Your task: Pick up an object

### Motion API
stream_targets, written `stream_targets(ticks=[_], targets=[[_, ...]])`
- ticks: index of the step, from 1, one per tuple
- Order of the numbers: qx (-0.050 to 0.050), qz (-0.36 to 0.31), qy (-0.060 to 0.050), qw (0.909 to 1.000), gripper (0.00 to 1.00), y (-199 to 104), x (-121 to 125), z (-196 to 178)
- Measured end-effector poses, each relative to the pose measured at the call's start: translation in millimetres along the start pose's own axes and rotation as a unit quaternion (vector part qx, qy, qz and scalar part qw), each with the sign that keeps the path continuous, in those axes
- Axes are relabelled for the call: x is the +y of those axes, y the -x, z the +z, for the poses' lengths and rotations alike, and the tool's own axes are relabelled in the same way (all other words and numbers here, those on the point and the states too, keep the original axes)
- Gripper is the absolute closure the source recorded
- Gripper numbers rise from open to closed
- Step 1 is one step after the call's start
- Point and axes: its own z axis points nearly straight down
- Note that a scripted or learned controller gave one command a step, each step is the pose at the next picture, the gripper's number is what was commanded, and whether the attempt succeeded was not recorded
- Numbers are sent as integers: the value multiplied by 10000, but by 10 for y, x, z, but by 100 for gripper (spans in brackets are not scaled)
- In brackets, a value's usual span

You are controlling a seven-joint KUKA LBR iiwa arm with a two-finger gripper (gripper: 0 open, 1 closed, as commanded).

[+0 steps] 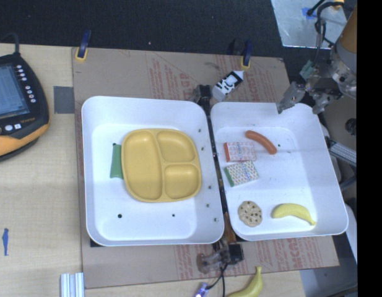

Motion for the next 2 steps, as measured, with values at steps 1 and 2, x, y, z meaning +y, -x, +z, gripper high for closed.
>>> stream_targets(ticks=[1,2], targets=[[-6,-6,-10,10000,0,-167,208,749],[-4,-8,-19,10000,0,-91,365,1879]])
